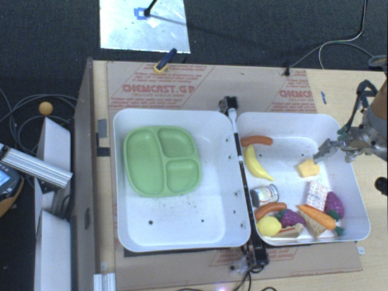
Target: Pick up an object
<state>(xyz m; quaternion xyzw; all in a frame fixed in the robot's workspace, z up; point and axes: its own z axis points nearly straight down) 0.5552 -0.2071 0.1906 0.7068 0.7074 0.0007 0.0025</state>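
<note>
Left bin (182,229): shallow white plastic w/ rounded corners, a few dark specks on its floor. In it lay a pale green tray (162,160), smooth plastic, rounded square w/ three compartments, set toward the bin's upper left. Both bins sat on a brown cardboard sheet (200,83) w/ red print; a black clip (230,105) sat at the top of the seam between them.

Right bin (285,126): same white plastic. Contents were toy food. A curved orange-red sausage (256,140) lay near the top left corner, w/ a smooth yellow banana (257,164) just below it, running diagonally. Lower down sat a small shiny metal can (265,194) on its side, then a second sausage (270,210). Along the bottom wall: a round yellow lemon (269,225), knobbly purple grapes (291,217), an orange carrot (316,215) tapering to the upper left, a pale speckled cracker (316,193), and a glossy magenta eggplant (334,204); these were crowded, mostly touching.

A yellow cheese wedge (308,168), blocky and matte, lay apart from the pile in the bin's right half.

Gripper (325,150): grey metal, reaching in from the right over the bin's upper right part. Cheese wedge lay just below and left of its tip, near but not between the fingers. Could not tell whether the fingers were spread or pressed together; nothing seen pinched.
</note>
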